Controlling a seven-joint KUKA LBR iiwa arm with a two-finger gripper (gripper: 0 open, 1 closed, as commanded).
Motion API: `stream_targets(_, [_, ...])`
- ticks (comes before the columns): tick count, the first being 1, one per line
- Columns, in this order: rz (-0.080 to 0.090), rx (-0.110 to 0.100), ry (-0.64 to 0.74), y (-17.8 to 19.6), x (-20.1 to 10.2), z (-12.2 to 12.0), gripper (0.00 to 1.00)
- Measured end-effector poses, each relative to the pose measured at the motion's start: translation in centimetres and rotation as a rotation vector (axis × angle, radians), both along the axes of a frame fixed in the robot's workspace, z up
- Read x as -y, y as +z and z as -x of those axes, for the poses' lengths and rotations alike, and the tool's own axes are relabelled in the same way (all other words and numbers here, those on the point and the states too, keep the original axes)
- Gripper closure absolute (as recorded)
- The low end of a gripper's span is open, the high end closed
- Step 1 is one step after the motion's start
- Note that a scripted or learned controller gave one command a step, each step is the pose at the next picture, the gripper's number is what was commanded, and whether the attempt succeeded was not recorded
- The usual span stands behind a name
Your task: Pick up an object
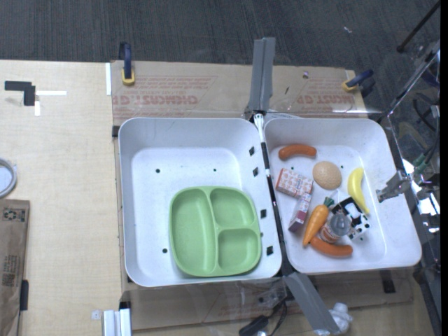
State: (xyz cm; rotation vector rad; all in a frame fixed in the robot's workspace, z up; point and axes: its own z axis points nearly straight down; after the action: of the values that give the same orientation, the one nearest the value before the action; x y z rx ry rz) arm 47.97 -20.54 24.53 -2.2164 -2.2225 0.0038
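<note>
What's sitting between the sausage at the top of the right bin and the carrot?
In the camera view, a pink-and-white snack box lies between the sausage and the carrot, with a smaller pink packet just below it beside the carrot.

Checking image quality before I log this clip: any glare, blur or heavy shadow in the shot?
Camera view: even, soft lighting; the left bin and green tray read sharply with faint shadows; the right edge is washed out and blurry, so the banana is clear but the metal parts beside it are hard to make out.
</note>
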Motion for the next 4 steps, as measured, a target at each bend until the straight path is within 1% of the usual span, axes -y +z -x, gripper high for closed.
stream_targets(1, [-0.001,-0.001,0.007,-9.7,-0.7,-3.2,0.0])
stream_targets(2, [-0.002,0.021,0.123,-14.0,0.6,-5.1,0.0])
stream_targets(3, [0.004,0.041,0.122,-12.5,0.7,-5.7,1.0])
stream_targets(4, [0.004,0.03,0.118,-13.8,1.5,-6.7,1.0])
